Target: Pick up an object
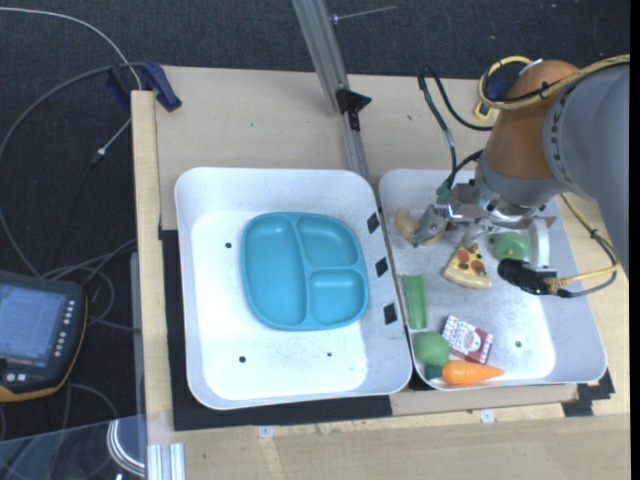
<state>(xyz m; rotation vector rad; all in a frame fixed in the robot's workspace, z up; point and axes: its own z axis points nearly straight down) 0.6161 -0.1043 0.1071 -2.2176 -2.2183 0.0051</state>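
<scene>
On the bench (250, 118), the left bin (200, 268) is taken up by a blue divided plate (300, 268), which lies flat and well apart from the end effector. Nothing else is seen in that bin.

In the right bin (540, 338), a small tan piece (404, 225) is found at the far left corner, close to the bin wall. The end effector (432, 224) is placed just to its right, touching it or nearly so; which cannot be told. The tan piece is judged the likeliest thing to be picked, since it lies nearest, directly left of the end effector. Its long axis cannot be made out. Whether the end effector is open or closed cannot be told, and nothing is seen held in it.

A green block (414, 301) is laid nearer, along the left wall, its long axis running near to far. A green ball (432, 348) is seen in the near left corner, with a red and white packet (467, 339) just right of it and a carrot (472, 373) at the near rim. A pizza slice (468, 266) lies near and right of the end effector, and a second green thing (510, 244) is partly covered by the wrist. The bin wall is judged the main hindrance to a grasp of the tan piece.
</scene>
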